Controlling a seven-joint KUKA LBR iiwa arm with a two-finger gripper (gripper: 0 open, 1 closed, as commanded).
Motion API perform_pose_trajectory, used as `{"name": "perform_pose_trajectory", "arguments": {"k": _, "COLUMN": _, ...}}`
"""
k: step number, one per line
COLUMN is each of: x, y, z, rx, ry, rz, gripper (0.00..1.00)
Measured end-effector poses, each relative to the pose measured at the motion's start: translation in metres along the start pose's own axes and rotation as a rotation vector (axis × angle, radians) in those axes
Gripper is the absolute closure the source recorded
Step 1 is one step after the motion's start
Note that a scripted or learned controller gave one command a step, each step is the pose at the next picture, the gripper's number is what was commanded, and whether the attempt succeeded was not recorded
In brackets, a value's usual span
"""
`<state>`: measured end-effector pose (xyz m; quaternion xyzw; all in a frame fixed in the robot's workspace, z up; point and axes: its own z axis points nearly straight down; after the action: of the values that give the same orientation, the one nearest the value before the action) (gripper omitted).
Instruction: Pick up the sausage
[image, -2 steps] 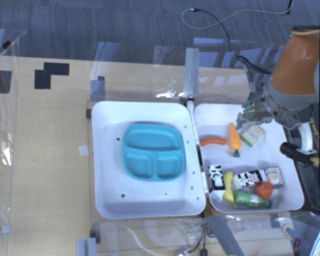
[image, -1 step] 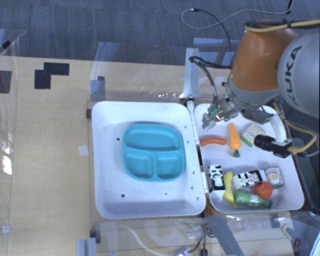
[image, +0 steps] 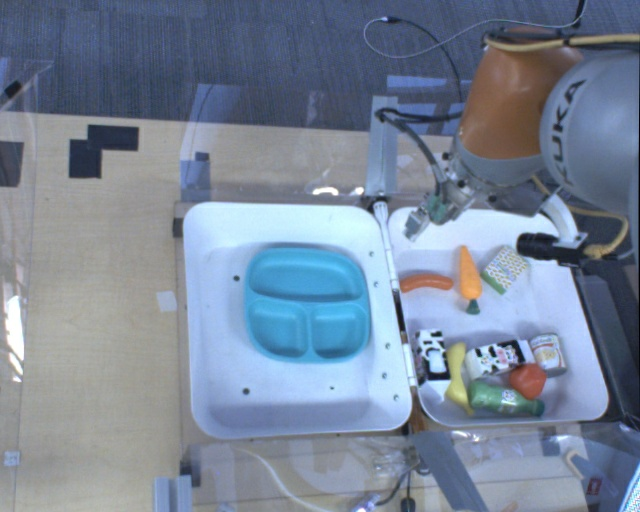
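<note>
We are seeing the gripper (image: 428, 214) hanging over the top-left corner of the right bin (image: 590, 400), with the sausage (image: 426, 283) lying on the bin floor toward its 6 o'clock, apart from it. A carrot (image: 468, 275) is sitting just at the sausage's 3 o'clock, and a small green-patterned box (image: 505, 270) is lying beyond it. In the left bin (image: 215, 400) a blue divided tray (image: 307, 303) is resting, while cartons, a can and toy vegetables are crowding the right bin's 6 o'clock side.

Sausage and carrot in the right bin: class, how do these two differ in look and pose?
The sausage is plain orange-red and lies crosswise; the carrot is brighter orange with a green tip and lies lengthwise. The sausage is slightly curved with rounded ends, while the carrot tapers to a point. Both are small, elongated and lie flat in the right bin.
</note>
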<state>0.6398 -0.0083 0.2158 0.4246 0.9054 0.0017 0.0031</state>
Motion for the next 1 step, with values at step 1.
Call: {"name": "perform_pose_trajectory", "arguments": {"k": 1, "x": 0.0, "y": 0.0001, "z": -0.0001, "rx": 0.0, "ry": 0.0, "rz": 0.0, "gripper": 0.0}}
